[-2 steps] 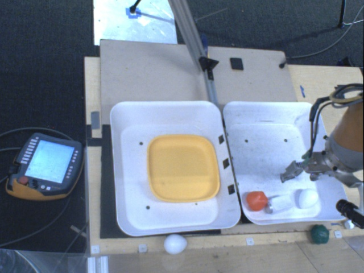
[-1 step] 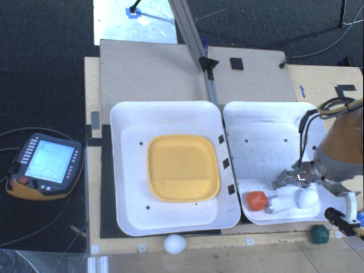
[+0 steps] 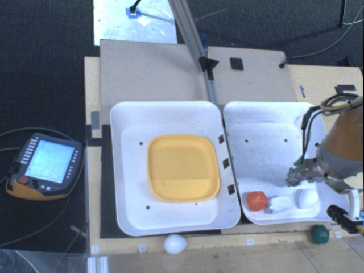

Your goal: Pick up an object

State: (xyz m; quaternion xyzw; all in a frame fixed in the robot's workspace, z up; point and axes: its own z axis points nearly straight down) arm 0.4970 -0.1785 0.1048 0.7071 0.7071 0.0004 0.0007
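- Nearest the camera, on the counter (image 3: 273,249) in front of the bins, lie a white egg-shaped object (image 3: 175,244) and, off to the right, a small dark green ball (image 3: 319,234); both are outside the bins.
- In the right bin (image 3: 261,124), along its near wall, three small things sit in a row: a red ball (image 3: 256,201), a white blocky piece (image 3: 280,203) just beside it, and a white rounded object (image 3: 307,198) next to that.
- The gripper (image 3: 300,175) hangs just behind that row, closest to the white rounded object and apart from it; the wrist blocks the view, so I cannot tell how the fingers stand.
- The left bin (image 3: 128,152) holds a yellow square plate (image 3: 183,167), lying flat in the middle, well apart from the arm.
- Farther back, a grey pole (image 3: 190,30) slants across the brown board (image 3: 153,67).
- The step in hand looks like the approach: nothing appears lifted. The next move probably calls for a short shift toward the near wall, centring over one item, then a straight descent; the crowded row and the wall leave little room.
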